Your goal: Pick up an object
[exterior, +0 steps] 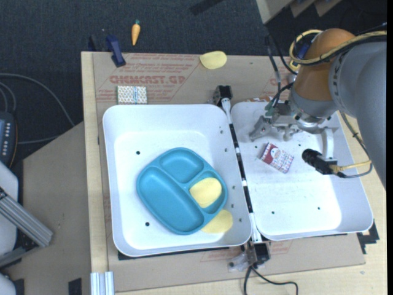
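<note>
The gripper [274,123] is hanging over the upper left of the right bin [319,223], its fingers sitting spread apart and holding nothing. A small red-and-white packet [276,157] is lying on the bin floor just below it, untouched. In the left bin [123,165], a blue divided plate [169,189] is carrying a yellow piece [206,191].

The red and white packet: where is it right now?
The red and white packet lies flat in the right bin, toward its upper left, just below the gripper.
</note>
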Robot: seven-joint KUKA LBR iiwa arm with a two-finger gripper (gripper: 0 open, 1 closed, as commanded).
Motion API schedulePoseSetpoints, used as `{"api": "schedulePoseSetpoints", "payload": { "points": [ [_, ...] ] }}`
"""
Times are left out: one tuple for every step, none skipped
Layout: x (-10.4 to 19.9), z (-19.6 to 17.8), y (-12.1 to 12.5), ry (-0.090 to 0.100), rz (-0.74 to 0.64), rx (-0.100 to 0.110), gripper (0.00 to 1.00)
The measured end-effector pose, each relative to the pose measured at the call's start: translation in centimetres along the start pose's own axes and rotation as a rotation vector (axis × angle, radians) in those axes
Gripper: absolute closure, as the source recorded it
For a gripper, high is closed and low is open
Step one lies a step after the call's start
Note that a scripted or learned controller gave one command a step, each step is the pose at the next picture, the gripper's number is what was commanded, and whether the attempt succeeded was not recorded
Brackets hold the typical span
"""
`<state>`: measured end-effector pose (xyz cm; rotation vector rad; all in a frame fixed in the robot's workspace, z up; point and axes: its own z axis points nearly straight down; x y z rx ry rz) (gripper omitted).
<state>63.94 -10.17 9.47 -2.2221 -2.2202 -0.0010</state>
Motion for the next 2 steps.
{"api": "schedulePoseSetpoints", "payload": {
  "points": [
    [0.7,1.1,-3.9,0.000,0.000,0.003,0.00],
    [0.7,0.0,-3.8,0.000,0.001,0.000,1.00]
  ]
}}
